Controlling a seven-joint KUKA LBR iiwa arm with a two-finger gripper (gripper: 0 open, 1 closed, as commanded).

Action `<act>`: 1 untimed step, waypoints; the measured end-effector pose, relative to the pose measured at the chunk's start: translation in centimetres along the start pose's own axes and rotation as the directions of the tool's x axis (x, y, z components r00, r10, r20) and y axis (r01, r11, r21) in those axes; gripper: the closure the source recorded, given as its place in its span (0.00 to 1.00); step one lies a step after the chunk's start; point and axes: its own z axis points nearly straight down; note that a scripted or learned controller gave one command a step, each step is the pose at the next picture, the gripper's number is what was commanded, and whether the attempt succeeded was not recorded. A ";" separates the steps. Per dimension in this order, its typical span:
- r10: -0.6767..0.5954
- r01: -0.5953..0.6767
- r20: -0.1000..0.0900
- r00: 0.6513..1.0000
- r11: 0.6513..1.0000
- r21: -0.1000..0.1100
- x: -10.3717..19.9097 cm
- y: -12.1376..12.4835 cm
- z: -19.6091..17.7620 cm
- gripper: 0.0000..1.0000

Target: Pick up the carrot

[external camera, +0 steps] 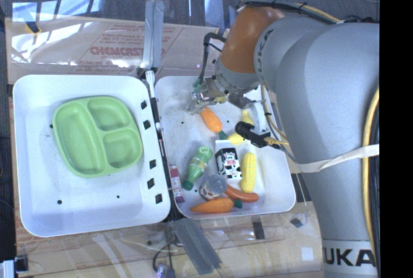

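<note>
Looking down on the bench, the right shallow white bin (169, 93) holds a pile of toy food, and the left shallow white bin (26, 141) holds a green plastic plate with three sections (98, 135).

Two orange things could be the carrot. One is a short orange toy carrot (211, 120) near the top of the right bin, lying at a slant just below the small metal gripper (205, 97). The other is a long orange toy carrot with a green end (214, 206) along the bottom wall, beside a red toy sausage (242, 195).

The gripper sits right above the short carrot. I cannot tell how its tips stand or whether they touch the carrot.

The carrot looks like a light, hard plastic toy. It is smooth and round, so it may slip or roll. The best spot to take it seems to be across the fat middle, with the tips on both long sides.

Nearby lie a yellow toy corn cob (248, 171), a green toy bottle (198, 164) and a small white carton with black cow spots (228, 160).

Red writing shows on the clear plastic sheet (97, 44) behind the bins, but it is too blurry to read. White letters "UKA" (348, 258) show on the grey arm (322, 109) at the bottom right.
</note>
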 end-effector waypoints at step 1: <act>-0.221 0.221 0.003 0.975 0.975 -0.003 5.7 -3.8 -10.1 0.00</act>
